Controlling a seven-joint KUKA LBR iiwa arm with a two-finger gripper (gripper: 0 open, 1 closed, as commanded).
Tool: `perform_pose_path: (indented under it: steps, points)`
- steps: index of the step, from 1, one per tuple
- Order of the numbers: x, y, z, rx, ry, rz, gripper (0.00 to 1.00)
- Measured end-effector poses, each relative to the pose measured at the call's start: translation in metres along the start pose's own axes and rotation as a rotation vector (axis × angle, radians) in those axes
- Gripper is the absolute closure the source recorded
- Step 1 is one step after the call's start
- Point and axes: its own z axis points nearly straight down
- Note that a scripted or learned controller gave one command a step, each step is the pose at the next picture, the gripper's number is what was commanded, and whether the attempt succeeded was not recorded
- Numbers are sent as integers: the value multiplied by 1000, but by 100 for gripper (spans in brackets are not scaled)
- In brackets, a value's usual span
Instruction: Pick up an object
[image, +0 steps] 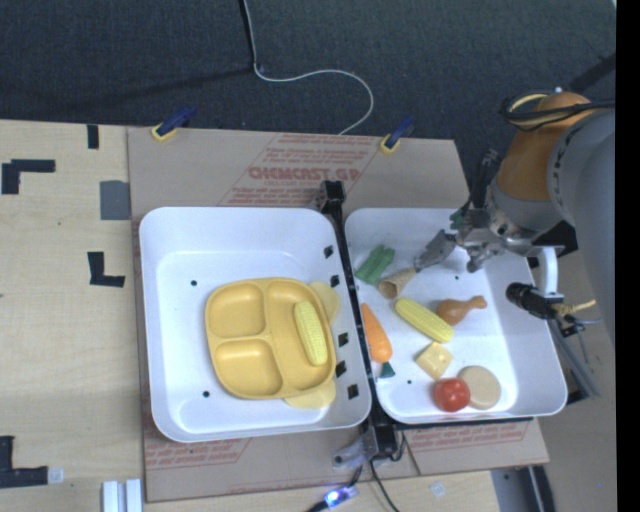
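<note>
Arm reaching into the right bin from the frame's right; no object is sitting between the fingers.

Nearest the lower edge, in the right shallow white bin (540, 400), a round red plastic tomato (451, 394) is touching a tan round biscuit-like disc (481, 385), with a pale yellow cheese cube (434, 358) lying just above them. Toward mid-frame, a yellow plastic corn cob (423, 319) is lying beside a brown plastic drumstick (461, 309), and an orange plastic carrot (376, 334) is resting along the left wall. Farther up, a tan cone (396, 284) and a green plastic vegetable (375, 263) are lying near the bin's upper left. The grey two-finger gripper (437, 253) is hovering just right of these, its jaws standing apart and gripping nothing. In the left shallow white bin (170, 300), a yellow compartment tray (262, 335) is carrying a second yellow corn cob (310, 331) on its right side.
</note>
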Motion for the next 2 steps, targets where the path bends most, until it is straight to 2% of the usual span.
perform_pose_path:
  steps: [1, 2]
  points:
    - [0, 2, 29, -11, -4, 0, 0]
    - [1, 3, 17, -12, -2, -3, 100]
